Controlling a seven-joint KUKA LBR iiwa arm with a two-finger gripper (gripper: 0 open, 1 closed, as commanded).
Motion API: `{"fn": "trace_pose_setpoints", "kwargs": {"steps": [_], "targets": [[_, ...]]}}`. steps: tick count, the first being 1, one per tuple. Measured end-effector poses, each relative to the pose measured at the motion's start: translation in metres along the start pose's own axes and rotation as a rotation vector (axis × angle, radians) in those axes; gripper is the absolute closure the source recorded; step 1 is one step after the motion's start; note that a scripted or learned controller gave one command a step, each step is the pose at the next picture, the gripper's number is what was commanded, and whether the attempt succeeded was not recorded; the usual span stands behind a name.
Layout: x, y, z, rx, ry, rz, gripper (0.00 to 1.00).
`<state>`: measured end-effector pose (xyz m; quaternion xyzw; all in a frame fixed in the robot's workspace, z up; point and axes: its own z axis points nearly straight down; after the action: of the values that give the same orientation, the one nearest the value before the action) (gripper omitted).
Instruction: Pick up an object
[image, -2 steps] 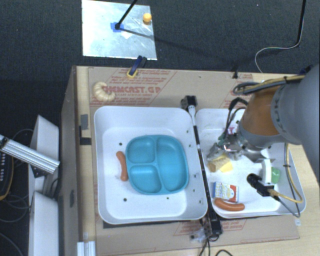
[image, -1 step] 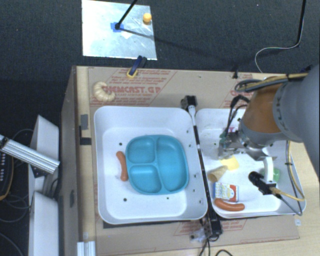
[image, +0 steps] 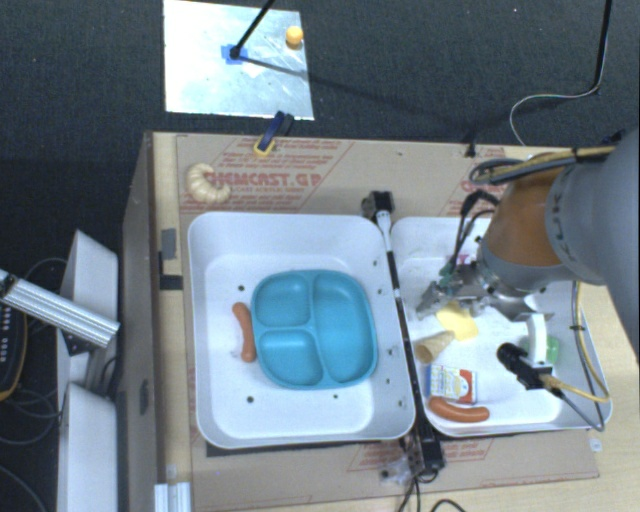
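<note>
My gripper (image: 452, 297) hangs low over the right bin (image: 420, 238), near its left-hand middle. Just under and in front of it lies a yellow wedge (image: 461, 323), with a tan cone (image: 432, 346) beside it. A small white and orange carton (image: 452, 381) and an orange sausage (image: 459, 410) lie nearer the bin's front wall. A small green piece (image: 553, 349) shows at the right side, partly behind the arm. Nothing can be seen between the gripper's tips from this angle.
The left bin (image: 215, 400) bears a blue divided plate (image: 313, 328) and another sausage (image: 243, 331) to its left. A black divider rail (image: 395, 290) runs between the bins. The grey and orange arm (image: 560, 225) covers the right bin's far right part.
</note>
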<state>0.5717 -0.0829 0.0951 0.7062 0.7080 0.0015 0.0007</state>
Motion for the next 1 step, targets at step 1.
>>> {"fn": "trace_pose_setpoints", "kwargs": {"steps": [1], "targets": [[0.0003,0.0008,-0.0104,-0.002,0.001,-0.001,1.0]]}}
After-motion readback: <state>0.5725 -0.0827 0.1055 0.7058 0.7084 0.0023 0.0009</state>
